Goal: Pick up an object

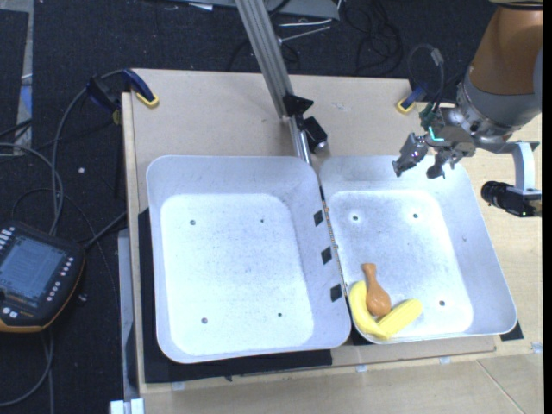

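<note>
One banana [385, 317], long axis slanting toward upper right.

Surface [224, 119]: fills the middle of the frame, bearing both bins.
Left bin [172, 188]: centre-left, touching the right bin along its right edge.
Right bin [466, 231]: centre-right of the frame.
Banana [385, 319]: in the right bin, at its lower-left corner by the rim.
Drumstick toy [375, 290]: in the same corner, lying across the banana.
Hand [421, 160]: upper right, above the right bin's upper-right rim, well apart from the banana.
Pendant [30, 274]: left edge, off the surface.
</note>
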`<state>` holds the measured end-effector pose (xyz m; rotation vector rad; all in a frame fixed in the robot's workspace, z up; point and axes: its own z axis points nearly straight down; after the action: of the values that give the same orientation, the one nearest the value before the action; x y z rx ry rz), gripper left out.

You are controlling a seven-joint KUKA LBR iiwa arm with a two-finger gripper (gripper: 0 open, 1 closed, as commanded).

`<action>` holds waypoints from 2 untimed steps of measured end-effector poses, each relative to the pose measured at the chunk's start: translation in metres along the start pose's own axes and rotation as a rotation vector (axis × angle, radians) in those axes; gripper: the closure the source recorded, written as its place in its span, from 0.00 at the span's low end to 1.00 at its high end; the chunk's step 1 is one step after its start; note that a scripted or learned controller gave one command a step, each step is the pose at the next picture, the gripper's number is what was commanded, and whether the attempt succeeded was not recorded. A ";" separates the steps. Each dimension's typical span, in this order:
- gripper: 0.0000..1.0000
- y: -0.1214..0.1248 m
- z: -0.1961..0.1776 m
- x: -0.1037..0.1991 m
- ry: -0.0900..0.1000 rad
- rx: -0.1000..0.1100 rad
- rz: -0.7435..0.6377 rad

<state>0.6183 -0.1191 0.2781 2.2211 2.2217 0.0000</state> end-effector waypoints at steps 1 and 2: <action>0.00 0.000 0.000 0.000 0.000 0.000 0.000; 0.00 -0.005 0.048 0.008 0.001 0.004 0.000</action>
<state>0.6130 -0.1110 0.2300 2.2233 2.2243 -0.0043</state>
